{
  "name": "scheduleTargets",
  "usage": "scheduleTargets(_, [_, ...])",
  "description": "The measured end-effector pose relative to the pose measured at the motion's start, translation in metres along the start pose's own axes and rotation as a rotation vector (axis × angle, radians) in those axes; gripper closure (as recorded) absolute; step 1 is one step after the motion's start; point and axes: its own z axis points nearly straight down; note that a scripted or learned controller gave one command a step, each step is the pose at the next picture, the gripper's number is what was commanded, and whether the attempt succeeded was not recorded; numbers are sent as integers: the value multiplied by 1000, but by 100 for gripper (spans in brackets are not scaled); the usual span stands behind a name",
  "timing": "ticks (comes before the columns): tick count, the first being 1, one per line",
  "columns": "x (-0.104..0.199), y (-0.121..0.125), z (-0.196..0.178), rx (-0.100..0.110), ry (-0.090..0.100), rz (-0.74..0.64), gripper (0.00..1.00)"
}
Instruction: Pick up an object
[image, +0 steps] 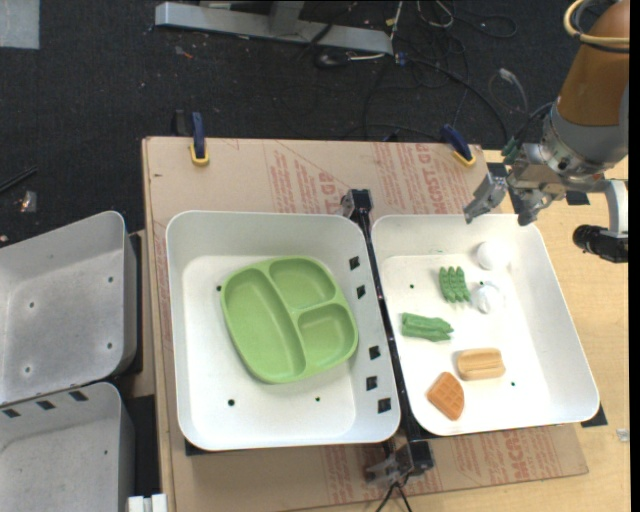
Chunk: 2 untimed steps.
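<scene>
Near the right bin's front, an orange ridged cracker (447, 395) lies flat.

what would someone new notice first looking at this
Probably the bright green divided plate lying in the left bin. Next, the small toy foods scattered in the right bin: two green pieces, an orange waffle-like piece and a tan one. Then the end effector, open above that bin's far edge.

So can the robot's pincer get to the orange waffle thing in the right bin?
Probably yes. The pincer hangs above the bin's far edge, and the orange waffle lies uncovered near the front, apart from the bread-like block.
</scene>
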Motion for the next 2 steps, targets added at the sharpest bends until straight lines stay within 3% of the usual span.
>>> scheduleTargets(1, [0,2,-9,-13,-2,-2,0])
scheduleTargets(2, [1,-6,39,-9,-1,0,0])
